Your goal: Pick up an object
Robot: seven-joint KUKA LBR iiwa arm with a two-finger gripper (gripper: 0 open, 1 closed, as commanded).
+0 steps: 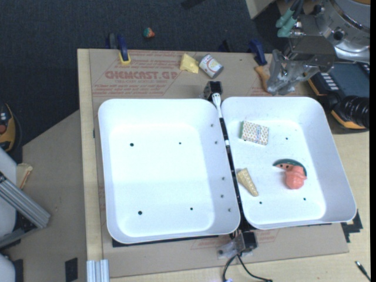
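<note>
Nearest: pale yellow wedge-shaped block (247, 182), long axis running up-left to down-right.
Pincer (281, 82): up-right beyond the right white bin (329, 157); grip state cannot be told.

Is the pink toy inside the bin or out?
Inside: the pink toy lies on the right bin floor, within its rim.

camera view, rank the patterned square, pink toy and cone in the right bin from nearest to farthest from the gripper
Measured from the gripper, above the right bin's far edge:
1. Patterned square, far part of the bin, toward the divider.
2. Pink toy, middle, toward the right.
3. Cone, near the divider, toward the front.
</note>
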